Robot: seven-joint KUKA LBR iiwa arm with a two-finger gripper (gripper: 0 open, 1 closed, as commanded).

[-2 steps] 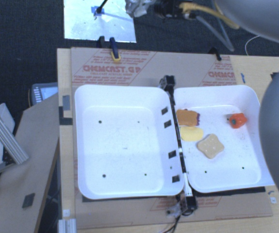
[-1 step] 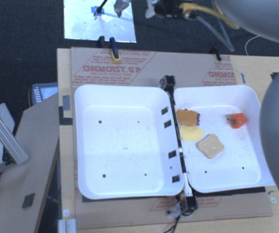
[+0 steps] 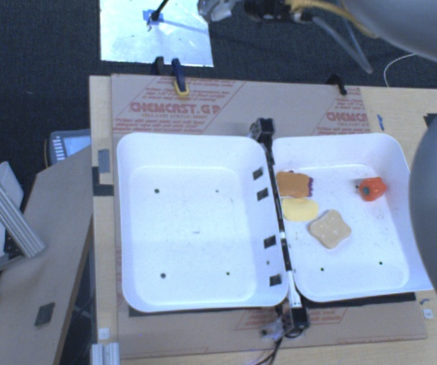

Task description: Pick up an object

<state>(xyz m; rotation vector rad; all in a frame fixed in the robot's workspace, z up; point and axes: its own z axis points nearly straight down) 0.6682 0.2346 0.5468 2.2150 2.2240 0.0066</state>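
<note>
Two white bins (image 3: 203, 147) on bench, toys in right bin, fingers (image 3: 218, 2) raised, state unclear

Item 1: flat orange-brown slab with a purple edge (image 3: 292, 183). It lies flat in the right-hand shallow white bin (image 3: 400, 276), close to that bin's left wall.

Item 2: flat pale-yellow oval disc (image 3: 300, 210). It lies flat just below the slab, touching or nearly touching it.

Item 3: tan toast-shaped slice (image 3: 330, 229). It lies flat and is turned at a slant, its corner beside the yellow disc.

Item 4: small orange-red rounded piece with a dark spot on top (image 3: 371, 188). It sits well apart from the other three, towards the bin's right wall.
</note>
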